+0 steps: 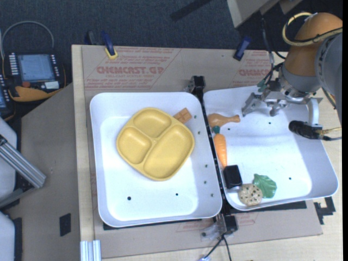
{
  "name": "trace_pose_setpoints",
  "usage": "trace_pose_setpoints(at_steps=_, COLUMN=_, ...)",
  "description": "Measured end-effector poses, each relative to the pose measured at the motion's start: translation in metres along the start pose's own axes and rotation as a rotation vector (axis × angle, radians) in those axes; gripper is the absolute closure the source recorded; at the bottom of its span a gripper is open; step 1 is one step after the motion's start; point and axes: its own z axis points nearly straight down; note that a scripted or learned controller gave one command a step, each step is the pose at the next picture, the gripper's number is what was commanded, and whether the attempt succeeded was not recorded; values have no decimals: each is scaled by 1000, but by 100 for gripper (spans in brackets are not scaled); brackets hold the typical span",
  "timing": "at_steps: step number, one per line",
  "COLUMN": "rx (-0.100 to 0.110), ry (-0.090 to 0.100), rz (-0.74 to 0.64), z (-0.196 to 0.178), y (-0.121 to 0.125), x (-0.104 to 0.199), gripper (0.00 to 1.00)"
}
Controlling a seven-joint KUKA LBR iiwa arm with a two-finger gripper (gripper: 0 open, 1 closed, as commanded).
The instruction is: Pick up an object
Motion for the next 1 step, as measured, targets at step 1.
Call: trace_pose_setpoints(at_steps=1, rx=-5, ry=-1, rz=0, z=-13, y=1, x=0, gripper=100)
